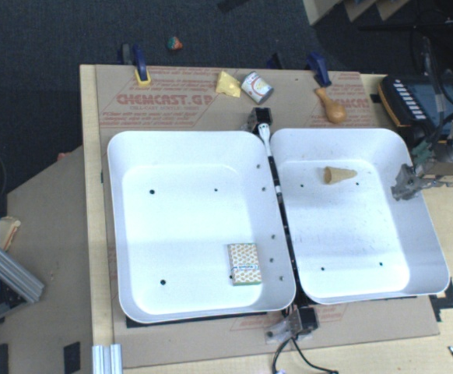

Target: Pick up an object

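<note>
While my gripper [408, 184] sits at right bin [413, 232] rim, grip state unclear | cone [338, 175] nearby | patterned box [244, 264] in left bin [133, 209]

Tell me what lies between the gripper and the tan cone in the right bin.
In the camera view, bare white floor of the right bin separates the gripper, at the bin's right rim, from the tan cone.

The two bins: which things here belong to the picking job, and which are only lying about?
For the job: small patterned box in the left bin; cone-shaped piece in the right bin; gripper.

Lying about: yellow wedge, small can, wooden pear-shaped piece, blue clamps.
</note>
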